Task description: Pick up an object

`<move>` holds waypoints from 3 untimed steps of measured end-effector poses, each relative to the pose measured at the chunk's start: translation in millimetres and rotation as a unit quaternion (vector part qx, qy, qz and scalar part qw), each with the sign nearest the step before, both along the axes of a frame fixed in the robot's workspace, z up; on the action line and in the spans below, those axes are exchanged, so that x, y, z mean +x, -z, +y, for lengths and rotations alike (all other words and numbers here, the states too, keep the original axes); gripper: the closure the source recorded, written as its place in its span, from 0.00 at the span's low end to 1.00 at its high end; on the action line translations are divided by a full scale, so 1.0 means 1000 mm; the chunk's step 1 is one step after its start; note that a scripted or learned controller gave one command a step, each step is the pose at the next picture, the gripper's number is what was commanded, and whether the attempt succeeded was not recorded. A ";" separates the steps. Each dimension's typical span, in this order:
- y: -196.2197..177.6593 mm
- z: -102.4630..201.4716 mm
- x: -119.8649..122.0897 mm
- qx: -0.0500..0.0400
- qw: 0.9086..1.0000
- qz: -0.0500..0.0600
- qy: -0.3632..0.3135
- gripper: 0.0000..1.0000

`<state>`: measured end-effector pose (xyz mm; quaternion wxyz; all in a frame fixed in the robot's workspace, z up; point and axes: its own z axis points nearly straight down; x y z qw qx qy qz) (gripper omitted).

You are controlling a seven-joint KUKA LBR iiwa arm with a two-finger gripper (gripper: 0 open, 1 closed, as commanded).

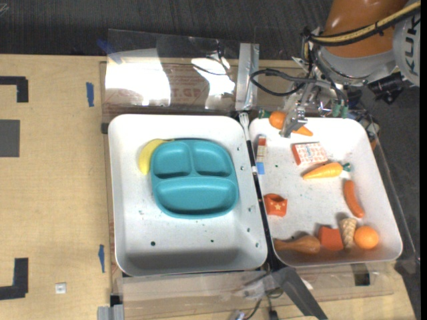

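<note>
My gripper (293, 123) hangs over the far left corner of the right bin (383, 179), under the grey wrist with its orange band. A small orange fruit (276, 120) lies just to its left. An orange wedge (305, 131) lies just to its right. Nothing is seen held. Further into the bin lie a red-and-white carton (310, 153), a carrot (323, 171), a red sausage (353, 199) and a red piece (275, 205). Along the near wall sit a brown drumstick (298, 245), a red block (329, 237), a tan cone (347, 230) and an orange ball (366, 237).
The left bin (127, 199) holds a teal divided plate (195, 177) with a yellow item (145, 155) tucked at its left. A small tube (260, 153) rests by the divider between the bins. Cables hang beside the wrist.
</note>
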<state>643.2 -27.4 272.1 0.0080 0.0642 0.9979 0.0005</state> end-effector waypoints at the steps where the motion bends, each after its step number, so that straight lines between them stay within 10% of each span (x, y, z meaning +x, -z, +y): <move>1: -0.024 -0.034 0.019 -0.001 0.997 0.002 -0.072 1.00; 3: 0.012 -0.037 0.018 -0.002 0.964 0.005 -0.266 1.00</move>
